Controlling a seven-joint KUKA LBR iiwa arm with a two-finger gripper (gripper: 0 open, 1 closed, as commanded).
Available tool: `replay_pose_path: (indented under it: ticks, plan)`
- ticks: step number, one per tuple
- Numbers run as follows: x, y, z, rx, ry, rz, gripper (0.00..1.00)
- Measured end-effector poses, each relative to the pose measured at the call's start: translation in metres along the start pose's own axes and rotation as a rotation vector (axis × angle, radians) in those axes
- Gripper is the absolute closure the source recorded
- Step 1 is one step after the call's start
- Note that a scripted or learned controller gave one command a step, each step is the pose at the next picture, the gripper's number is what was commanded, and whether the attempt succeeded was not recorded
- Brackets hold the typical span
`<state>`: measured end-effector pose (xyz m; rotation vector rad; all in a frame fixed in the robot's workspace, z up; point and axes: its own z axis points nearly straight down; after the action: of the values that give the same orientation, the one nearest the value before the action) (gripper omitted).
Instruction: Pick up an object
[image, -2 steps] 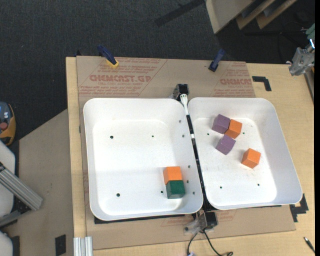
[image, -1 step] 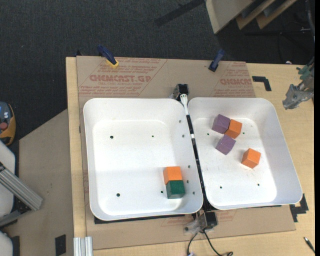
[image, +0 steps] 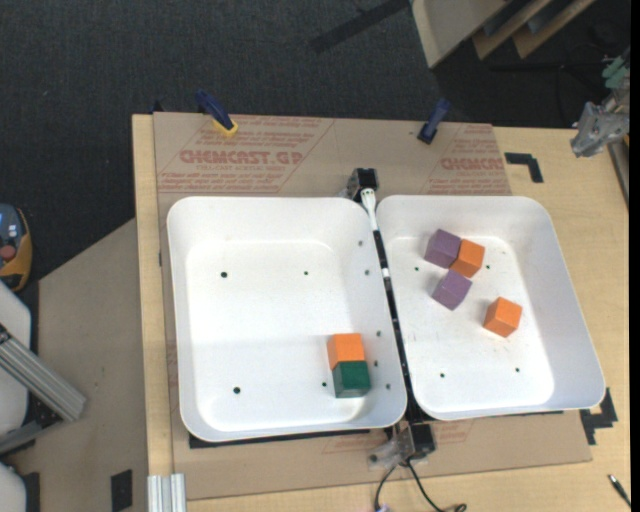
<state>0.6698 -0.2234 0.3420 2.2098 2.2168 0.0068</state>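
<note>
The left bin (image: 200, 300) holds an orange block (image: 346, 348) with a green block (image: 351, 379) touching its near side, both close to the bin's front right corner. In the right bin (image: 560, 330) a purple block (image: 441, 247) sits against an orange block (image: 468, 257). Just in front of that pair lies a second purple block (image: 452, 290). Another orange block (image: 503, 316) rests alone further right.
Both bins stand on a cardboard sheet (image: 260, 155) held by two blue clamps (image: 216, 111) at the back. A black divider strip (image: 385, 290) runs between the bins. A grey metal part (image: 598, 128) shows at the upper right edge.
</note>
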Motion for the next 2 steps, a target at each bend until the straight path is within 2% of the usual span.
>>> replay_pose_path:
  ticks: [1, 2]
  plan:
    - [-0.001, -0.074, 0.040, 0.018, 0.007, 0.006, 1.00]
    - [0.000, 0.000, 0.014, 0.002, 0.000, 0.000, 1.00]
